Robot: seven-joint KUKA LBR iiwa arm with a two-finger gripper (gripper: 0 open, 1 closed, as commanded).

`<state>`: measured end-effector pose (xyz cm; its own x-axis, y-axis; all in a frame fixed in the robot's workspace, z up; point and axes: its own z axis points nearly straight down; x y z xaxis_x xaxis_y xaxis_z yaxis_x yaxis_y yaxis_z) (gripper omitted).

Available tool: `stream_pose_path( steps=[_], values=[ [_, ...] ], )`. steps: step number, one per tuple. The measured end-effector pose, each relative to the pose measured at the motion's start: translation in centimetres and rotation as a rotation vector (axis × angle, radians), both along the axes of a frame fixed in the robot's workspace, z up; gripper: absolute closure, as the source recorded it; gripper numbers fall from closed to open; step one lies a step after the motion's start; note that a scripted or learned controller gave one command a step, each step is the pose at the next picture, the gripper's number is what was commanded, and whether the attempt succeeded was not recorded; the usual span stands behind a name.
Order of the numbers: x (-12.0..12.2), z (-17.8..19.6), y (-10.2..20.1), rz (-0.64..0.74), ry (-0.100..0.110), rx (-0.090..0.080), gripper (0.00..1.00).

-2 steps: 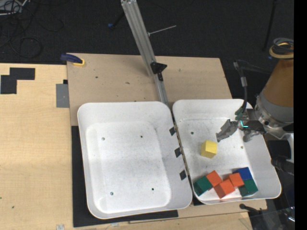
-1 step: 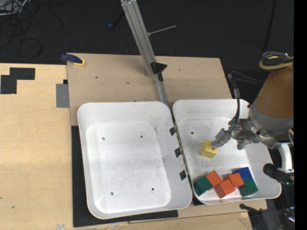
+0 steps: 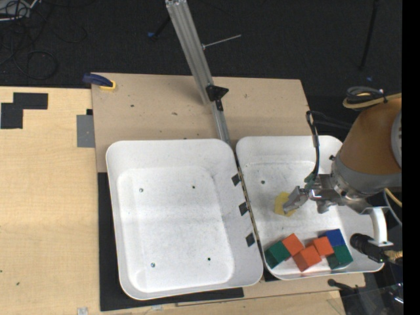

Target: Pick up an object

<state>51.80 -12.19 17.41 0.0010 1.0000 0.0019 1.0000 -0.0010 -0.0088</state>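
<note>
In the right bin (image 3: 282,156) lies a small yellow block (image 3: 283,205), near the bin's middle. My gripper (image 3: 300,198) hangs low over the bin, right beside the yellow block's right edge and touching or nearly touching it. The arm's orange band (image 3: 371,140) and grey wrist reach in from the right. At the bin's front edge sits a cluster of blocks: a green one (image 3: 277,253), orange ones (image 3: 293,244) (image 3: 306,259) (image 3: 323,246), a blue one (image 3: 335,237) and a dark green one (image 3: 340,260).
The left bin (image 3: 131,163) stands beside the right one, with a low divider wall (image 3: 241,195) between them. A slanted metal rail (image 3: 193,51) rises behind the bins. Cables lie on the floor at the back and right.
</note>
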Motion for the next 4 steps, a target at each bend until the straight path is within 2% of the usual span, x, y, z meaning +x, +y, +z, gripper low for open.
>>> stream_pose_path(
  steps=[1, 2, 4],
  values=[
    [0.7, -5.5, -0.5, 0.000, 0.001, 0.001, 0.00],
    [0.7, -4.2, -0.7, -0.008, -0.003, 0.000, 1.00],
    [1.3, 5.3, -1.2, 0.001, -0.012, -0.002, 1.00]
  ],
)
